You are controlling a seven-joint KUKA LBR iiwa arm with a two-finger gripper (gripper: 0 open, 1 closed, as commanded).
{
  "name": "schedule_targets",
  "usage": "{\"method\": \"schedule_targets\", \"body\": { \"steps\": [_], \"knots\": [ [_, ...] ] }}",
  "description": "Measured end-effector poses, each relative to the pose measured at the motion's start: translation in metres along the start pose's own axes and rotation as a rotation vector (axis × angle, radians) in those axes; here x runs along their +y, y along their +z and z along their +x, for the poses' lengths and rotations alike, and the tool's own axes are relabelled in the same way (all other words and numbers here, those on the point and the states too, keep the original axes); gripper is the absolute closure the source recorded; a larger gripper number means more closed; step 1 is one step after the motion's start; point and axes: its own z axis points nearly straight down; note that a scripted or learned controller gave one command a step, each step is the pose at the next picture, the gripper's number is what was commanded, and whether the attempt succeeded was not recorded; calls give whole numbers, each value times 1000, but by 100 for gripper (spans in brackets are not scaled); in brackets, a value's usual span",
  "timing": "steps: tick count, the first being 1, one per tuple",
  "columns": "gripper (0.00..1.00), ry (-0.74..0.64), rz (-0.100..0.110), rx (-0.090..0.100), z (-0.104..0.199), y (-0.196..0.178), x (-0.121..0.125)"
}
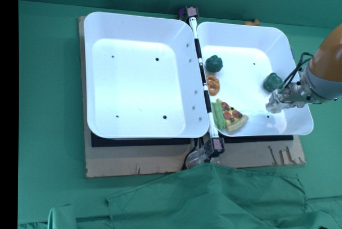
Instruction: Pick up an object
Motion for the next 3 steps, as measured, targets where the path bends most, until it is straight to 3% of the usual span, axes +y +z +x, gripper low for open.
{"method": "schedule_targets", "body": {
  "steps": [1,2,3],
  "knots": [
    [0,0,1,1,0,1,0],
    [0,-8,27,13,4,-14,-6],
    [100,-4,21,9,3,-25,-4]
  ]
}}
